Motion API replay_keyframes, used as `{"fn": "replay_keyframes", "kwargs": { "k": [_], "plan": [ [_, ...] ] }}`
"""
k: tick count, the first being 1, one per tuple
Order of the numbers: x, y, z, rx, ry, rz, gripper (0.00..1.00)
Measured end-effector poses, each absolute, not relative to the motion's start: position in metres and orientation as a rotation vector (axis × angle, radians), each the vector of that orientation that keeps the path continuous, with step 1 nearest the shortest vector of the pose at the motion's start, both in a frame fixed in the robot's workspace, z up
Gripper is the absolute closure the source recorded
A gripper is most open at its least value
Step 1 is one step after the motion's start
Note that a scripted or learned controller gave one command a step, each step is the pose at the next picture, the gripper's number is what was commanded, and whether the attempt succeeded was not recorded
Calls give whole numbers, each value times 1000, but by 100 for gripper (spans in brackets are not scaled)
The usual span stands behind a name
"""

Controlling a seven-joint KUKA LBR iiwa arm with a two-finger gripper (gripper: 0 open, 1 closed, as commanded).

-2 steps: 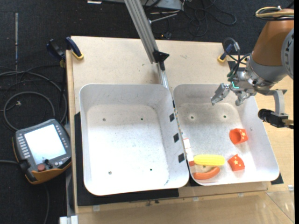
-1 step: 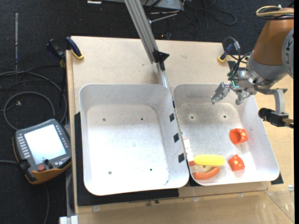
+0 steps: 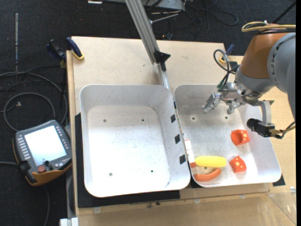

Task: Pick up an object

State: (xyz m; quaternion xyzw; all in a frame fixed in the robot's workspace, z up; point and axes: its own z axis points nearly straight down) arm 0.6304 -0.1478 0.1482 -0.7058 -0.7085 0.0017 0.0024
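The end effector (image 3: 220, 103) is seen spread open and empty above the right bin (image 3: 207, 126). Nothing has been grasped. The yellow piece (image 3: 210, 161), orange sausage (image 3: 207, 174) and two orange blocks (image 3: 240, 137) are gathered toward the bin's near edge.

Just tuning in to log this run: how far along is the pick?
Nothing looks picked yet. The yellow corn cob, orange sausage and two orange-red pieces all lie in the right bin. In hand: the gripper hangs open over that bin's upper part, apart from every object. Left: descend on one, close, lift.
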Motion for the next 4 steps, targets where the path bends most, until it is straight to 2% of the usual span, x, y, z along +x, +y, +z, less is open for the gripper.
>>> {"fn": "replay_keyframes", "kwargs": {
  "k": [1, 2, 4],
  "plan": [
    [629, -147, 94, -2218, -2220, 5, 0],
    [631, -147, 109, -2222, -2224, -2, 100],
    [633, -157, 197, -2224, -2227, -5, 100]
  ]
}}
